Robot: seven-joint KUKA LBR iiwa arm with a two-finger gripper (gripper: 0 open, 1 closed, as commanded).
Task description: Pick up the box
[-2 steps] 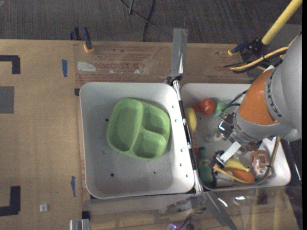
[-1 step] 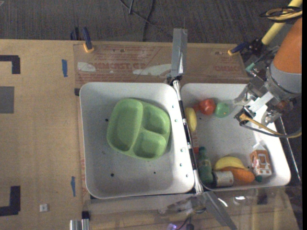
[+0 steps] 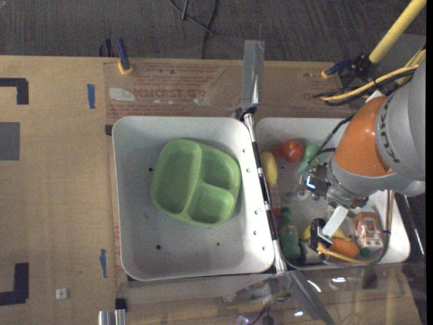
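Observation:
The box [image 3: 367,229] is a small white carton with red and orange print. It lies near the front right corner of the right bin [image 3: 399,248]. My gripper [image 3: 314,184] hangs below the orange-banded wrist over the middle of that bin. It is left of the box and a little behind it, apart from it. The box lies free, and the arm hides the bin floor beneath the wrist.
An orange carrot [image 3: 344,249] lies just left of the box. A green bottle [image 3: 289,235], a yellow fruit [image 3: 269,168], a red tomato [image 3: 292,150] and a green item [image 3: 310,154] also sit in the right bin. The left bin [image 3: 135,249] holds a green divided plate [image 3: 196,181].

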